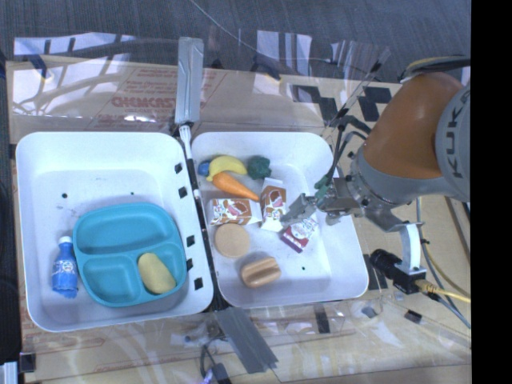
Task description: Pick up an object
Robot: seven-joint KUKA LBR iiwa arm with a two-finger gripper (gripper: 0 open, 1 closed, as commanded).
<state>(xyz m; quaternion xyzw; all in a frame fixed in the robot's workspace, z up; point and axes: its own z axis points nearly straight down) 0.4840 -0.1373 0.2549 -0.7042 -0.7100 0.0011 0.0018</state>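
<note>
One camera watches me from above, fixed, looking down at a slant on the surface [120,102] and both white bins: left bin [48,166], right bin [340,270]. It seems fairly near. My arm [416,134] enters from its right.

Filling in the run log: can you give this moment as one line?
gripper: low in right bin, over small packet | grasp: unconfirmed | left bin: blue tray, bottle

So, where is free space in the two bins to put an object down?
Left bin: bare floor behind the blue tray. Right bin: bare near corner, right of the bun. Crowded around the carrot, packets and gripper.
</note>
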